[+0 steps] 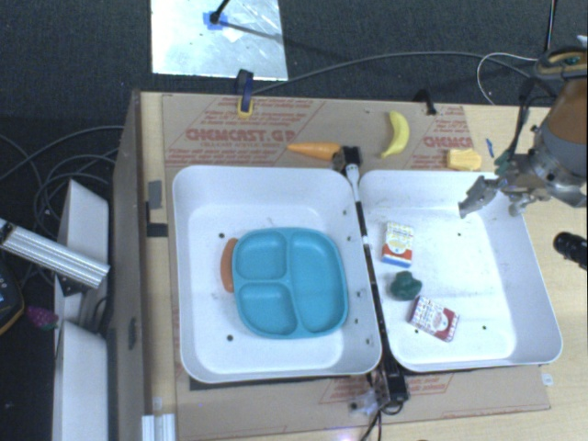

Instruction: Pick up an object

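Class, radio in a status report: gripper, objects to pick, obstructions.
Gripper above right bin's far edge, holding nothing. Small white carton, dark green lump, red-white packet lie untouched. No obstruction.

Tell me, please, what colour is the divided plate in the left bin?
The divided plate is light blue, seen clearly in the camera view.

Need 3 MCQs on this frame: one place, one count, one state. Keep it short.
1. Where does the blue divided plate lie?
A left bin
B right bin
C on the cardboard

2. How many items lie in the right bin?
A one
B three
C five

3. How does the banana stand to the bins?
A inside the left one
B inside the right one
C outside both

Key: 1 A, the plate sits in the left bin. 2 B, small carton, green lump and red packet. 3 C, it lies on the cardboard behind them.
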Robot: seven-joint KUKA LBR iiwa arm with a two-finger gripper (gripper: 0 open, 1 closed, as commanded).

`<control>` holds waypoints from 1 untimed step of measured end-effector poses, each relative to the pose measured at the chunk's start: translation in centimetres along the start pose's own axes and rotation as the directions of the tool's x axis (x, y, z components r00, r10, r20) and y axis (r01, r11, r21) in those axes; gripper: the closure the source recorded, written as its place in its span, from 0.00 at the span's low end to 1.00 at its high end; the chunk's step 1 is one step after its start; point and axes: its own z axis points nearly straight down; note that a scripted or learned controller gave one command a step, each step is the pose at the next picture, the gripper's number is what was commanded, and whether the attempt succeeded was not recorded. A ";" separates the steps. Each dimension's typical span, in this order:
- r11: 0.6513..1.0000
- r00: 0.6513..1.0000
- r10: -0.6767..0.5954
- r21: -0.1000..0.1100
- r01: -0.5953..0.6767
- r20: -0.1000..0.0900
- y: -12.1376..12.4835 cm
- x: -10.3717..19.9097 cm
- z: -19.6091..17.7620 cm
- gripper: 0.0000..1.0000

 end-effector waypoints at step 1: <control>1.000 1.000 0.001 0.003 -0.001 -0.001 -5.3 4.4 9.5 0.00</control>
